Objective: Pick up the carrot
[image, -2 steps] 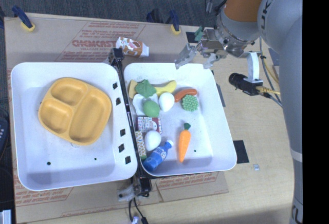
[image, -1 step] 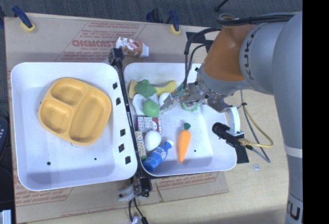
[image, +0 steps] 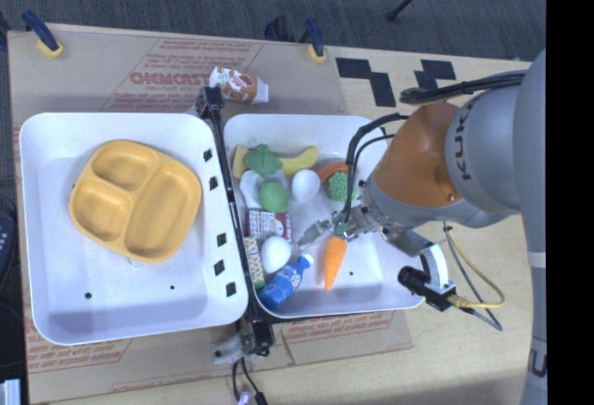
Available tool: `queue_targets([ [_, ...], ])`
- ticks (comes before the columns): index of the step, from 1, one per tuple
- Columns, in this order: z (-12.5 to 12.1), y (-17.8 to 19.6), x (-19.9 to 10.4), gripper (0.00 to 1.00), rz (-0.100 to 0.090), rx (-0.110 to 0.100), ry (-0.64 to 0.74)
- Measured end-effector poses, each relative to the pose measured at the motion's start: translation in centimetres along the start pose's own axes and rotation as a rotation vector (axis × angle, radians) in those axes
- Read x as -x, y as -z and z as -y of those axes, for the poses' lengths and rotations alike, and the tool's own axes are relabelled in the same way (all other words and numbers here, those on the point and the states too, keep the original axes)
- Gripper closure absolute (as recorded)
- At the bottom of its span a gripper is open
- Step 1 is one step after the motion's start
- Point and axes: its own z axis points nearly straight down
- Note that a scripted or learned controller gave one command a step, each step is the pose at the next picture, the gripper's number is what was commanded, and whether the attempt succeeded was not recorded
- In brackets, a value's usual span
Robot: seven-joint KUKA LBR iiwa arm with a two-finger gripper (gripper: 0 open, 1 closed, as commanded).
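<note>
Camera view: arm (image: 445,166) bends over right bin (image: 371,299), pincer (image: 336,228) above carrot (image: 333,262).

carrot (image: 333,262) — orange | tray (image: 135,199) — yellow | bins (image: 56,301) — white

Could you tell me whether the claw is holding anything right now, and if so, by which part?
It cannot be told. The claw sits right at the carrot's top end in the right bin, but the grip itself isn't visible.
</note>
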Motion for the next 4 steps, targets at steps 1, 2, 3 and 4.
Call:
queue_targets([
  [1,0.1,0.8,0.0,1.00,-0.001,-0.004,0.005],
  [2,-2.4,8.6,-2.8,1.00,-0.006,-0.016,-0.102],
  [3,-2.4,8.6,-2.8,0.00,-0.006,-0.017,-0.103],
  [4,1.9,1.0,-0.7,0.00,-0.004,-0.009,0.178],
])
